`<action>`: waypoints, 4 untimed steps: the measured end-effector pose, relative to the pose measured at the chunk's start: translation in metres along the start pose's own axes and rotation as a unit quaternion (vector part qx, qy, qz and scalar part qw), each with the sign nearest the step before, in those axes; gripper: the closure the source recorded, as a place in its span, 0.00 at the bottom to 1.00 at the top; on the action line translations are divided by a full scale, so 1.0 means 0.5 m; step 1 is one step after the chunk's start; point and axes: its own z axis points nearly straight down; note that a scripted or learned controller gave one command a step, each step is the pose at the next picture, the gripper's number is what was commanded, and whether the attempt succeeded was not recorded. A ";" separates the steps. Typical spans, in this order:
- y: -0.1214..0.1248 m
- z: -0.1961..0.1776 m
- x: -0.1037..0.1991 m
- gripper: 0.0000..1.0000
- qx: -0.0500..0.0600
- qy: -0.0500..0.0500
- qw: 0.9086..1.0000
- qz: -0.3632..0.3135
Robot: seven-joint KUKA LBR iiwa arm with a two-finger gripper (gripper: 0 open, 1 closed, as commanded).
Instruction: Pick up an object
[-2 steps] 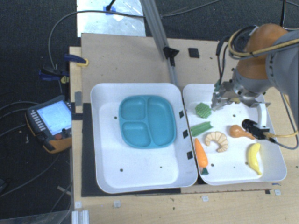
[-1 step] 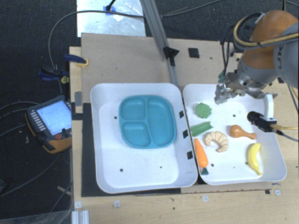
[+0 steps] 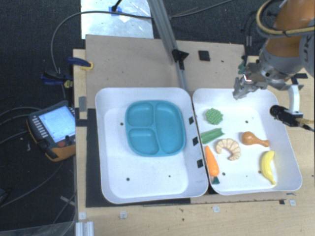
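Left bin [image 3: 110, 181]: white, few small dark dots. Divided plate [image 3: 155, 128] inside: plain turquoise blue. Right bin [image 3: 285, 181]: white. In it: broccoli [image 3: 213, 116] bumpy green; pea pod [image 3: 211, 134] smooth green; carrot [image 3: 211, 161] orange; croissant [image 3: 229, 148] pale tan with browner ridges; drumstick [image 3: 254, 139] orange-brown; banana [image 3: 267, 166] yellow. Bench top [image 3: 133, 63]: light tan. Floor [image 3: 34, 28]: dark speckled carpet. Arm [image 3: 290, 23]: grey with orange. Handheld pendant [image 3: 51, 129]: orange-grey casing, pale blue screen.
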 end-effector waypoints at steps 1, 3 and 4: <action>-0.033 0.019 0.088 1.00 0.004 0.001 1.000 -0.001; -0.078 0.036 0.308 1.00 0.003 0.002 1.000 -0.003; -0.097 0.048 0.391 1.00 0.004 0.001 1.000 -0.001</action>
